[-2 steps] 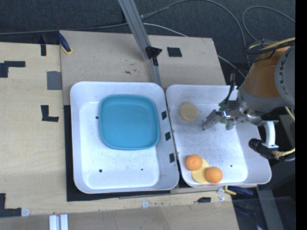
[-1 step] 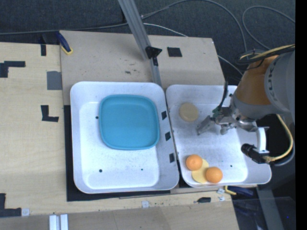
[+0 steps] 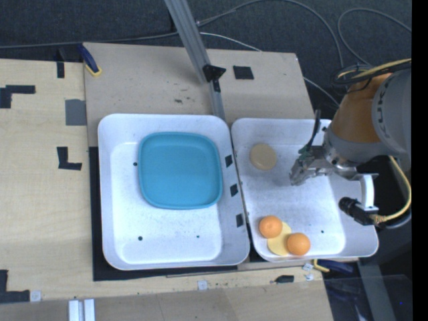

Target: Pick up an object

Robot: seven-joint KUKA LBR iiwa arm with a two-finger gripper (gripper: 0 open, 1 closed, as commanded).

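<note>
Counting 2 oranges (image 3: 270, 227), 1 blue plate (image 3: 180, 169).

Hidden, cropped and unclear parts of the scene

The arm (image 3: 374, 122) runs out of view at the right, so its upper part is cut off, and its wrist covers part of the right bin's (image 3: 294, 129) far right rim. The hand (image 3: 302, 172) is small and dark against the bin floor; whether its fingers are spread or closed cannot be told. A yellow piece (image 3: 277, 245) lies partly hidden under two orange balls (image 3: 270, 227), so its shape is unclear. The slanted metal bar (image 3: 190, 35) is cut by the top edge, and the counter (image 3: 40, 179) by the left and bottom edges. The cables (image 3: 348, 25) leave the view at the right.
</note>
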